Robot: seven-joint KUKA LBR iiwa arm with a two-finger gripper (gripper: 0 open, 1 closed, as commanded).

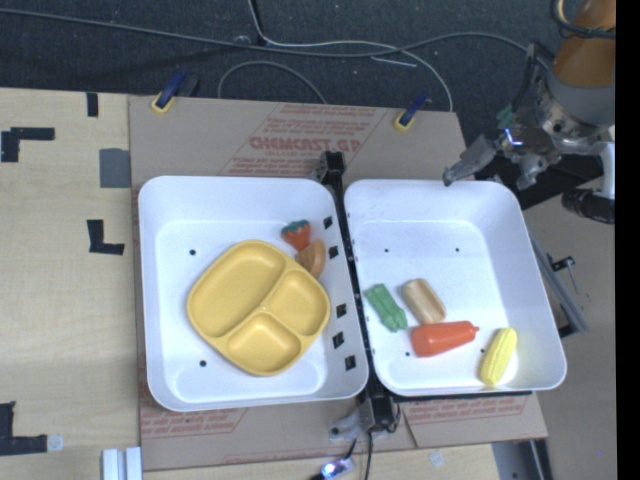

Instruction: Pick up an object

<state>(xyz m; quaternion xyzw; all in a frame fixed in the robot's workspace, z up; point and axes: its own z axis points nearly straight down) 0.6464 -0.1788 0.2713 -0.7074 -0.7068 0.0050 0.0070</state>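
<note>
Up at the right bin's (530,228) far corner, my end effector (470,168) hangs open, gripping nothing. Below lie a smooth orange carrot (442,337), a knobbly yellow corn cob (499,356), a green pod (385,307) and a tan roll (423,299).

Left bin (160,268): holds a divided plate (258,308) near its middle; a strawberry (295,233) and a bread roll (313,257) lie just beyond the plate's far right edge.
Right bin (520,228): touches the left bin's right side; a row runs along its near half, from left to right pickle (385,306), hot dog bun (423,300), carrot (442,338), corn cob (498,356).
Cardboard sheet (290,138): under both bins.
Gripper (470,166): above the right bin's far right corner.
</note>
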